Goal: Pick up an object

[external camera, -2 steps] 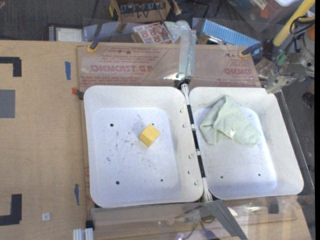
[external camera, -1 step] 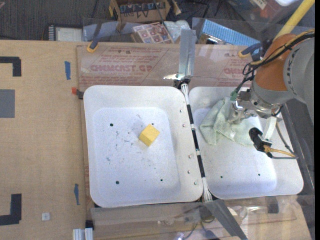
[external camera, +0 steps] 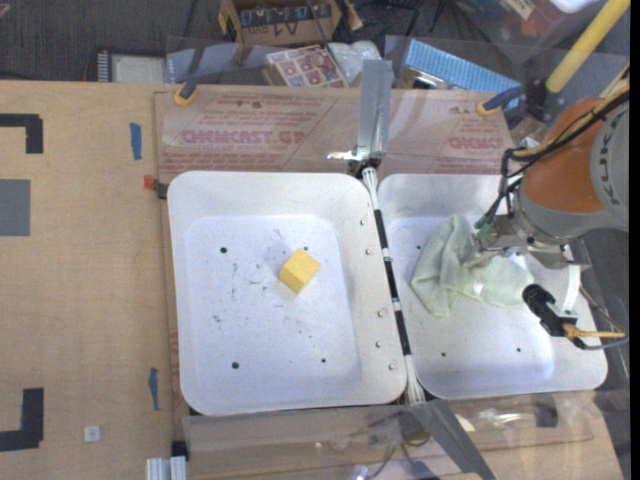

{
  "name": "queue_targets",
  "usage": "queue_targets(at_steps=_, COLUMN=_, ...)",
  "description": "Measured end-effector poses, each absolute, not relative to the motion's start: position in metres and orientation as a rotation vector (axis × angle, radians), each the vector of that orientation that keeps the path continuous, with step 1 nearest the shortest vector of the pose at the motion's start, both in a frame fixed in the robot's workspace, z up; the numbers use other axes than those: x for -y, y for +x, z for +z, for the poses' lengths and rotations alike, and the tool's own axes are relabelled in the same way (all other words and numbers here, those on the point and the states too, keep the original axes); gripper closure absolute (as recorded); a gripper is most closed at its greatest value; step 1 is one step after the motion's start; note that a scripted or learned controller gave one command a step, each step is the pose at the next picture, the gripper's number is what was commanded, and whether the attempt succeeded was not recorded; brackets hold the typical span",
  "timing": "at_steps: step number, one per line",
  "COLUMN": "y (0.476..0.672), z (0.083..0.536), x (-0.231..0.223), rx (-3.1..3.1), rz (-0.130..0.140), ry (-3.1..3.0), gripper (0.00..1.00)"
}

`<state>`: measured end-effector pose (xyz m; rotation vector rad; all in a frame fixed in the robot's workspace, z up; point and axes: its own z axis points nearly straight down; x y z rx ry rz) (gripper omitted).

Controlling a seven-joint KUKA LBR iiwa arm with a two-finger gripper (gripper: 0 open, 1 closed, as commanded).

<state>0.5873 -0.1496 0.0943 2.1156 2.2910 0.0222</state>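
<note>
Near edge: wooden bench (external camera: 80, 298) with black tape marks at 9 and 7 o'clock and blue tape bits on the left. Two white bins sit side by side, touching along the middle seam. Left bin (external camera: 200, 358) has a yellow block (external camera: 299, 271) near its centre, tilted, lying loose on a scuffed, speckled floor. Right bin (external camera: 480, 368) has a pale green cloth (external camera: 450, 268) crumpled at its centre-left. Gripper (external camera: 487, 251) is down on the cloth's right edge, at about 3 o'clock in the frame; cannot tell whether its jaws are apart or together, the wrist covers them. Grey arm with orange band (external camera: 560, 173) comes in from the right. Behind the bins: cardboard sheet (external camera: 260, 133) with red print, metal bracket (external camera: 374, 108) upright at the seam. Far, 12 o'clock: cluttered floor, boxes, cables, a yellow pole (external camera: 590, 33).
</note>
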Motion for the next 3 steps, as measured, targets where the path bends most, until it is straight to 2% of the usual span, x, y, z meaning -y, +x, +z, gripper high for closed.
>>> queue_targets(at_steps=1, y=0.543, z=0.185, x=0.063, rx=-1.948, rz=0.001, ry=2.464, gripper=1.0)
queue_targets(at_steps=2, y=0.543, z=0.185, x=0.063, rx=-1.947, rz=0.001, ry=2.464, gripper=0.0)
queue_targets(at_steps=3, y=0.544, z=0.195, x=0.064, rx=-1.943, rz=0.004, ry=2.464, gripper=1.0)
